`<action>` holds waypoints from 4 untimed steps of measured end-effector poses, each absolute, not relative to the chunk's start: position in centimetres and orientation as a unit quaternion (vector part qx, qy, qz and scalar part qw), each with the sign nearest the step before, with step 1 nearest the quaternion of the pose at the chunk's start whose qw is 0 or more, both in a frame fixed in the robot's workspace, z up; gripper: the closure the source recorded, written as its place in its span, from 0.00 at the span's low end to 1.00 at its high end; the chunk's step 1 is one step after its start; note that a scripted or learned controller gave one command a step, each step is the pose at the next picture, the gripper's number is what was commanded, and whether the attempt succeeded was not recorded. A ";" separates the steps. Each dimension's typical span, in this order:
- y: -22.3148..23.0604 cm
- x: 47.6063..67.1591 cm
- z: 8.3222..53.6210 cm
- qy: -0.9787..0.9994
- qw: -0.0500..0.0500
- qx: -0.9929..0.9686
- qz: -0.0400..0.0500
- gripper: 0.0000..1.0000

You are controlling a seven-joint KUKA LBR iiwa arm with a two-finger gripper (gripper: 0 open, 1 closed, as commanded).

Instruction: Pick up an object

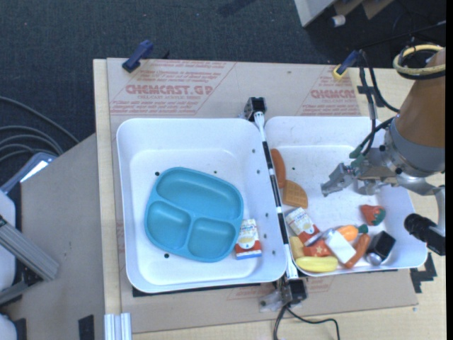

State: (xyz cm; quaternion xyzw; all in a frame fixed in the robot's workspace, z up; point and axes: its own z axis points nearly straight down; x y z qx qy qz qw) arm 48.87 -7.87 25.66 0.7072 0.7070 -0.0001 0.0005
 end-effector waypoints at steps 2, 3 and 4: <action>-10.9 55.4 8.4 0.707 0.000 0.707 0.000 0.00; -10.9 55.4 9.4 0.707 0.000 0.707 0.000 1.00; -10.1 51.3 19.5 0.707 0.000 0.707 0.000 1.00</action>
